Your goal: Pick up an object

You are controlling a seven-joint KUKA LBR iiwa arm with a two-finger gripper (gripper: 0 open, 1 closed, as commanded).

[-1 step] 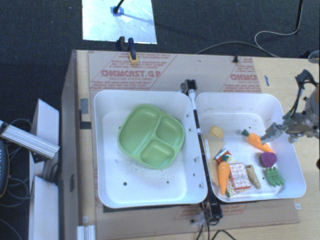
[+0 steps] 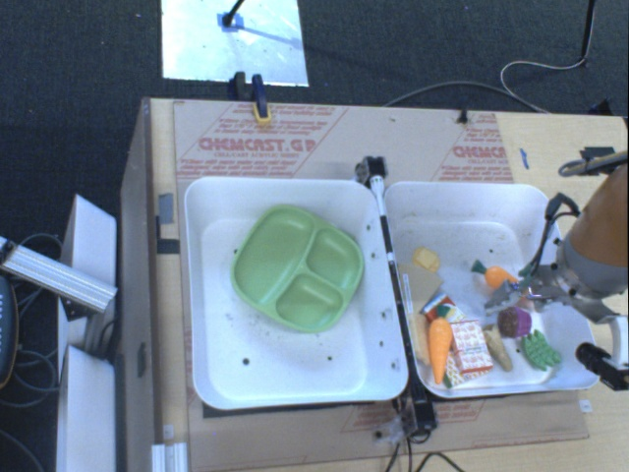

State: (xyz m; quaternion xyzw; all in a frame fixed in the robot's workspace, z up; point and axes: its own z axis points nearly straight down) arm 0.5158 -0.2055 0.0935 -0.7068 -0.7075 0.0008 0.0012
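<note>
In the right bin [image 2: 462,200], the end effector [image 2: 518,293] hangs low among a cluster of toy food, close over a purple piece [image 2: 514,321] and just beside a small orange piece [image 2: 499,276]. Whether it is wide or narrow I cannot tell; the metal parts blur together there, and nothing can be seen gripped.

Other candidates lie close by: a carrot [image 2: 439,344], a printed box [image 2: 470,350], a tan piece [image 2: 497,348], a green leafy piece [image 2: 540,350] and a yellow cube [image 2: 426,259] further up. The left bin [image 2: 211,264] holds a green tray [image 2: 298,267].

The step in hand looks like closing in on the purple piece. To do it well, the descent should be straight down and centred on that one piece, so the neighbours touching it are not pinched too. Lifting slowly would show early whether the grip has taken.
</note>
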